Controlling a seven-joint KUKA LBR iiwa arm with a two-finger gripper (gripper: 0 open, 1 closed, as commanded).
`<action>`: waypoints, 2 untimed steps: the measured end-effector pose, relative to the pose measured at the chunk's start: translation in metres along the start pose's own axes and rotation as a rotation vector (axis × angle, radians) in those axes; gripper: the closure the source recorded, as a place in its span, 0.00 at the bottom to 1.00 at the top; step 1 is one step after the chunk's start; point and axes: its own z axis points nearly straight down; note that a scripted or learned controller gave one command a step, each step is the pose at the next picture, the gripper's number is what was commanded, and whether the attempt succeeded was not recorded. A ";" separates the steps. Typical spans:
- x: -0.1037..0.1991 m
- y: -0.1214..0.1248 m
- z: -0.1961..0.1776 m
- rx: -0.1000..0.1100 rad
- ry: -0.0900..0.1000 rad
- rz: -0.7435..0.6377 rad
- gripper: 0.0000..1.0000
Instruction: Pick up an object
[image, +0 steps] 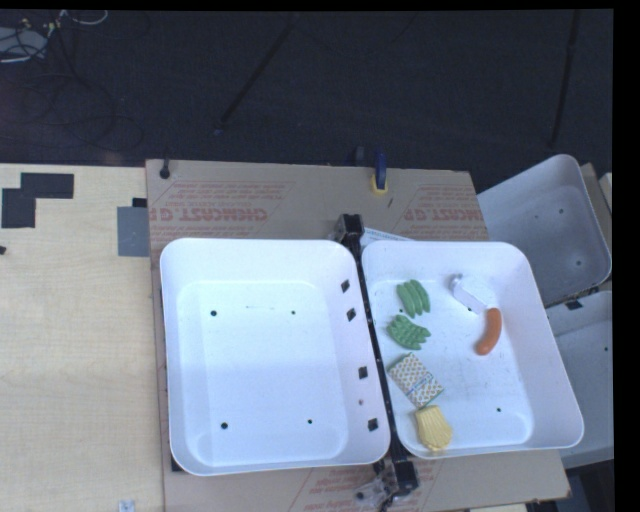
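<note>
Orange sausage (488, 331) lies in right bin (540, 300) on cardboard (250, 200).

White bins (200, 262), green pods (411, 297), orange sausage (488, 331), yellow corn (433, 428), checked wafer (415, 379).

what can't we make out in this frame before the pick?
- White piece in the right bin, camera view: white on white, so its outline and what it is stay unclear.
- Checkered item: too small to identify.
- Two green items: too small to tell the kind.
- Black clamp at the bottom edge: partly cut off.
</note>
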 end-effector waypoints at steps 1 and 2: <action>-0.008 -0.023 0.234 0.015 0.007 0.010 1.00; 0.093 -0.054 0.205 -0.001 0.005 -0.001 1.00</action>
